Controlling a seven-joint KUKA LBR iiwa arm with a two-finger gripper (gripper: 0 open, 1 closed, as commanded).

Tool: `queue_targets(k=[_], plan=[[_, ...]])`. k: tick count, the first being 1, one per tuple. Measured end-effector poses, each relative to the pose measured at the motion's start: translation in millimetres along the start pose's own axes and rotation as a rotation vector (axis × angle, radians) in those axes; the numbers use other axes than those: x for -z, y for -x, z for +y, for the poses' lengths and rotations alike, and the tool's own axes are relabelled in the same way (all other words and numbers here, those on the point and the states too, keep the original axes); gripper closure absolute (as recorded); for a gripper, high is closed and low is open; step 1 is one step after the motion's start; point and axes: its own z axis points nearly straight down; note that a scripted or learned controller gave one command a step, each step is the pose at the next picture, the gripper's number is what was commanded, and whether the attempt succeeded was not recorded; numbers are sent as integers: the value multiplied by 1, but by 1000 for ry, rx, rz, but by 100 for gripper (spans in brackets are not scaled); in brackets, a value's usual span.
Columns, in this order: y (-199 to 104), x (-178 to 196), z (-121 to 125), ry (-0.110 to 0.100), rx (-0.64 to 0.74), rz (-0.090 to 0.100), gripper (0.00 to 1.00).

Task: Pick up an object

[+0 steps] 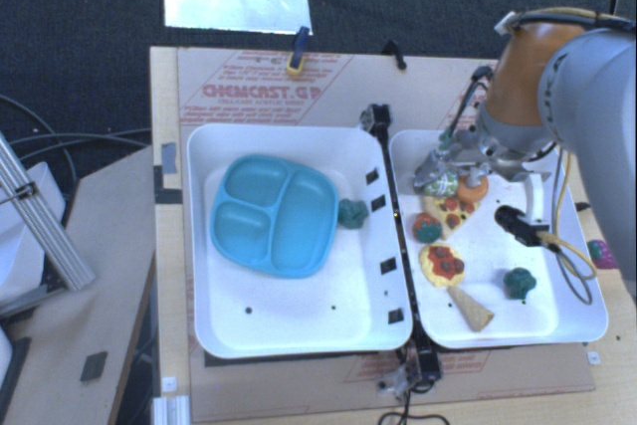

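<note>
Gripper (445, 176), grasp state hidden, hangs over the right bin (572, 318) near "CHEMCAST GP" board (261, 93).

My gripper (445, 176) sits over the right bin's (577, 318) far-left part, above several food pieces (442, 265). In the left bin (229, 328), a divided plate (273, 215) lies left of a small lump (351, 212).

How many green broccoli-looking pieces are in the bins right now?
2. One broccoli piece lies in the left bin, beside the blue plate. The other lies in the right bin, near its right edge. More may be hidden under the gripper.
</note>
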Motion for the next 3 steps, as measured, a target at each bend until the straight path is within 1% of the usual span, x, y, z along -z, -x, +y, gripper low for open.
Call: queue_targets(k=[1,2,3], plan=[[86,-16,-3,14,-10,-5,0],[103,-17,21,-26,-5,27,0],[23,-11,-4,3,2,0,0]])
